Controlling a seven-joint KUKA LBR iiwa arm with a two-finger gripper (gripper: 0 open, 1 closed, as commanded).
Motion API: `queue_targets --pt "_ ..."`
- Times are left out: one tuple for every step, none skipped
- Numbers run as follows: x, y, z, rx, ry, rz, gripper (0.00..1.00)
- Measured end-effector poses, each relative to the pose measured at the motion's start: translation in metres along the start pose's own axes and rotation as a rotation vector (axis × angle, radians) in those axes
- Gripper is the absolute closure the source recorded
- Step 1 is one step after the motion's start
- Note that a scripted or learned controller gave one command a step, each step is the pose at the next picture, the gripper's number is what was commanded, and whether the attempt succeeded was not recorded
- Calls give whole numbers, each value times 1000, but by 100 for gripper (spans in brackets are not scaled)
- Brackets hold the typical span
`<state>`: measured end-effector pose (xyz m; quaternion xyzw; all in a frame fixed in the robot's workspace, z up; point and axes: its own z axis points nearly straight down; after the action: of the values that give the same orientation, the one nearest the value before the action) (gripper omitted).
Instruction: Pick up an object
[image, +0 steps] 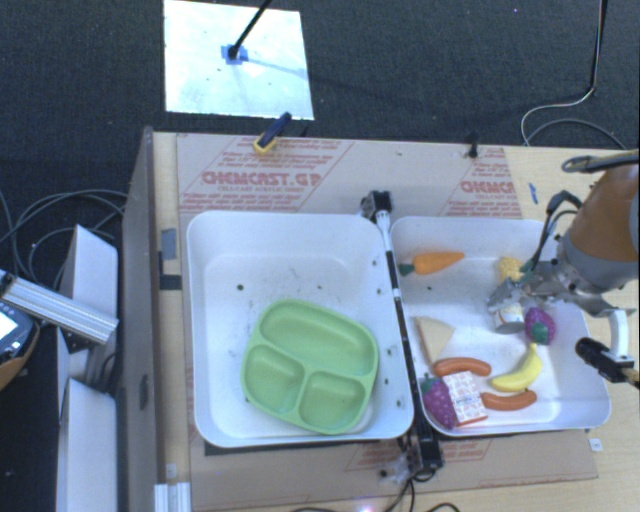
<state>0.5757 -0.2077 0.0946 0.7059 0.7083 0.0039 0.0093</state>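
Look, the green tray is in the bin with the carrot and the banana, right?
Not quite. The camera view shows the green tray alone in the left bin. The carrot and banana lie in the right bin, beside it.

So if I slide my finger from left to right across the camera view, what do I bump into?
Green divided plate in the left bin → purple grapes → orange carrot → yellow banana → gripper on the grey and orange arm.
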Motion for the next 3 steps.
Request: queue_targets --pt "1 77 -23 13 6 -1 0" --pt "1 41 11 17 7 1 0" --pt "1 13 10 17 7 2 0"
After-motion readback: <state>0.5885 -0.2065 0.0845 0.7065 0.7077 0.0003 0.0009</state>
